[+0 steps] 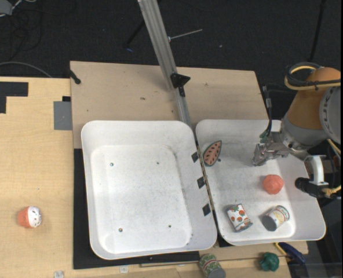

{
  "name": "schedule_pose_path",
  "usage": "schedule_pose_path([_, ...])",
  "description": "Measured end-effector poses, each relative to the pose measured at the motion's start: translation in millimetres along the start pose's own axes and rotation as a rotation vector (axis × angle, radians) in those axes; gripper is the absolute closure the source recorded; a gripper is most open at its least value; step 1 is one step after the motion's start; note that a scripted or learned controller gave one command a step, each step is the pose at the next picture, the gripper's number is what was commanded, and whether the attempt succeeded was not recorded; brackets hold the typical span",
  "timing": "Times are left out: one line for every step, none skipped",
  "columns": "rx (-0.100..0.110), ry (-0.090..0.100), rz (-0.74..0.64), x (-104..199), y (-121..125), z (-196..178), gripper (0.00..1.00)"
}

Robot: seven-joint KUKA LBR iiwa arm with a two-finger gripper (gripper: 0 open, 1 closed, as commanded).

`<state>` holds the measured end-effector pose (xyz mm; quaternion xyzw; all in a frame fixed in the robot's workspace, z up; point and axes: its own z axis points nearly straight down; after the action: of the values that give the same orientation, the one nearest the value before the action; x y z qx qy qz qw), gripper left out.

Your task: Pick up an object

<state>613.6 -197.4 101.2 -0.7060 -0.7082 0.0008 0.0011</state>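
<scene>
The right bin (235, 138) holds a red-orange ball (272, 183), a small white box with red spots (238, 218), a tin can lying on its side (275, 218) and a flat orange oval with dark spots (211, 152) leaning at the bin's left wall. My gripper (266, 153) hangs low over the right bin, just above and left of the ball, apart from it. Nothing shows between its fingers.
The left bin (138, 190) lies beside the right one. A slanted metal rail (163, 42) runs down to the bins' back edge. On the bench at far left sits a small orange-and-white ball (29, 217). A green item (269, 262) and another can (210, 265) lie before the right bin.
</scene>
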Motion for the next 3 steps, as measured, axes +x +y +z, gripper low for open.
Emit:
schedule_pose_path([-0.006, -0.001, 0.001, 9.8, 1.9, -53.8, 1.0])
schedule_pose_path([-0.006, -0.002, 0.003, 2.7, -3.7, -103.3, 1.0])
schedule_pose_path([-0.006, -0.002, 0.003, 0.7, -1.6, -146.1, 1.0])
